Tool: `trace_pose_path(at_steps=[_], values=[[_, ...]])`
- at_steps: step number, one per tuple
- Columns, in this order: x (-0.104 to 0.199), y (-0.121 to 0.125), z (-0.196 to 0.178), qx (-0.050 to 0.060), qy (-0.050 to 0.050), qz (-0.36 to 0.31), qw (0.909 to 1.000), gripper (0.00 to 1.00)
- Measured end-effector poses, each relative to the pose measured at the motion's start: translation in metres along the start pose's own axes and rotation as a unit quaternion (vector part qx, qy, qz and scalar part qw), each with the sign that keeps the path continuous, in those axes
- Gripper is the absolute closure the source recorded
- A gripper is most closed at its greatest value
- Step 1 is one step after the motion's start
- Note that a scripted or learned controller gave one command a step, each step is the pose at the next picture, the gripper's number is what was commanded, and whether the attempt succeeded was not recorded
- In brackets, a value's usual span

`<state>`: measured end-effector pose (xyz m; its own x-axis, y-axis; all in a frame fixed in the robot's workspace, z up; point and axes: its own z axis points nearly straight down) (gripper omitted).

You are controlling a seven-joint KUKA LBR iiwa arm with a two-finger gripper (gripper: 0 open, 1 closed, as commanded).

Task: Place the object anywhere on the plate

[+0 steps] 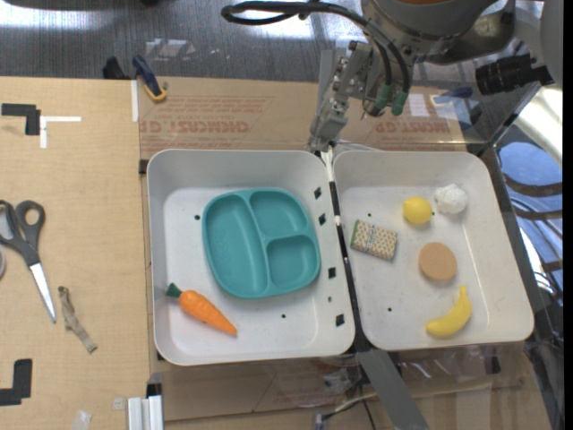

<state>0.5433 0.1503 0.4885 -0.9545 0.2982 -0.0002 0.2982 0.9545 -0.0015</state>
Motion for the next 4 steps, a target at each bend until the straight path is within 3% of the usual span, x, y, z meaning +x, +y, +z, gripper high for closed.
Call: trace_pose_path(at_steps=[1,2,3,4], values=[[-0.058,0.014,0.09,0.0,0.002,-0.22,0.9755,1.0],[-0.098,0.068,0.14,-0.001,0.0,-0.362,0.9323,1.0],[-0.093,-0.012,0.068,-0.001,-0.001,-0.431,0.9025,1.0],[-0.153,-0.091,0.051,-0.002,-0.002,-0.586,0.8105,1.0]])
